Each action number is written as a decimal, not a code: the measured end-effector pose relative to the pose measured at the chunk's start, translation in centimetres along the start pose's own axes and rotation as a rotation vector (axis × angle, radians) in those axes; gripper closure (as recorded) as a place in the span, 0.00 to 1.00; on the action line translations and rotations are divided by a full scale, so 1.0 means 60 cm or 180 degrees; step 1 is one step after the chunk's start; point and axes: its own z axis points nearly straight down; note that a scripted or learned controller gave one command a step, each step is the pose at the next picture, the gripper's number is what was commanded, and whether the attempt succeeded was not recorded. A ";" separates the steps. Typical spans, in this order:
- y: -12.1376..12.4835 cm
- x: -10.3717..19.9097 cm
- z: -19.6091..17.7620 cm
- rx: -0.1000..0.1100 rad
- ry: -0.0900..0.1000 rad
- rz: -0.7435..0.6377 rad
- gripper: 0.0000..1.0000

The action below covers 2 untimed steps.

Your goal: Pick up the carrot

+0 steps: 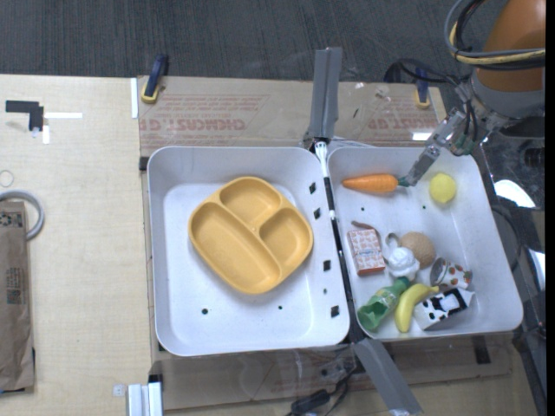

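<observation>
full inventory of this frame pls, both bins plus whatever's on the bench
plate: 1, yellow, three compartments, left bin
left bin: 1, white
right bin: 1, white
carrot: 1, orange, green end, upper part of right bin
lemon: 1, yellow, right of carrot
carton: 1, red and white, middle of right bin
round brown item: 1, beside carton
banana: 1, yellow, lower right bin
green item: 1, left of banana
black-and-white item: 1, right of banana
clamps: 2, blue-yellow, behind bins
gripper: 1, grey, at carrot's green end
</observation>
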 end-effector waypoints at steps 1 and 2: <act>0.017 0.021 0.030 0.0009 0.0020 -0.0064 0.00; -0.004 0.002 -0.001 0.0004 0.0012 -0.0539 0.00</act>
